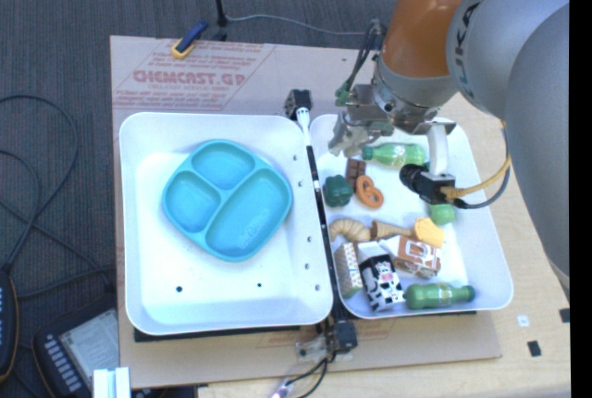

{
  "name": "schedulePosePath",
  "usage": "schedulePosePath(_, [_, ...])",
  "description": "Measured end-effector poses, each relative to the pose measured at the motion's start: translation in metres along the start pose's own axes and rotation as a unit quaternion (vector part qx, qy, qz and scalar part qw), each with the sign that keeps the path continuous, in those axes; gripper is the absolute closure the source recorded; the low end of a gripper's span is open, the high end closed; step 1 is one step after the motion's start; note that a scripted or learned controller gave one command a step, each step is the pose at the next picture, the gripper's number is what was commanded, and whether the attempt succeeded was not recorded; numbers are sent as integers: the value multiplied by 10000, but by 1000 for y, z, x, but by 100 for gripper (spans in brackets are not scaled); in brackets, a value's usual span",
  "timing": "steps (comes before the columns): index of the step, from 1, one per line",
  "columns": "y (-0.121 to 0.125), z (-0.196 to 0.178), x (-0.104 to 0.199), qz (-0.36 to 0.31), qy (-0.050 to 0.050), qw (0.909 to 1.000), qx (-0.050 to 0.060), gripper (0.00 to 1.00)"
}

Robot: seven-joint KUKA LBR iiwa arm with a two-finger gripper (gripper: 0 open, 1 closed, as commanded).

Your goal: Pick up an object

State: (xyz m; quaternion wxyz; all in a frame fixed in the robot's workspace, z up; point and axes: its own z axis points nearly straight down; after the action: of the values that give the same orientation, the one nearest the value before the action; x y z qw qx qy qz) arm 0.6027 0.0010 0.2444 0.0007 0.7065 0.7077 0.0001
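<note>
My gripper (350, 135) hangs over the far left corner of the right bin (490, 243). Just to its right lies a pale green bottle (394, 153), and a small brown piece (356, 169) sits right below it. Further down are an orange pretzel (370, 192) and a dark green lump (338, 192). Nothing can be made out in the gripper's grasp.
The right bin also holds a tan croissant (356, 228), a yellow piece (428, 232), an orange-white box (418, 255), a black-and-white toy (381, 281) and a green bottle (440, 296). In the left bin (148, 285) rests a blue divided plate (227, 199).
</note>
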Motion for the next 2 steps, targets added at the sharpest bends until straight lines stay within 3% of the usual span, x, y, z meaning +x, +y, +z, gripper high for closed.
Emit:
schedulePosePath(1, [-3,8,-62,18,-8,10000,13,100])
schedulePosePath(2, [51,61,-90,10,-7,10000,18,100])
